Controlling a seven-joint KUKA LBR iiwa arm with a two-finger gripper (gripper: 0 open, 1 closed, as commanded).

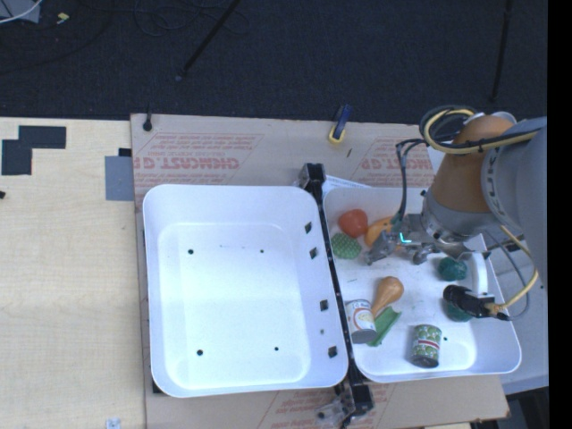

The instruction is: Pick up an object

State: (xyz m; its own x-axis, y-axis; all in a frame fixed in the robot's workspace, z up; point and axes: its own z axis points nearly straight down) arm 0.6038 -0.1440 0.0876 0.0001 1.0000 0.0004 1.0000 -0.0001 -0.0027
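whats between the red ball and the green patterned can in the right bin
In the camera view, the tan pear-shaped toy lies between the red ball and the green patterned can, roughly midway on bare bin floor.

One fixed camera above the bench [71, 266], slanting down on both white bins [170, 206], arm [500, 172] from the right.
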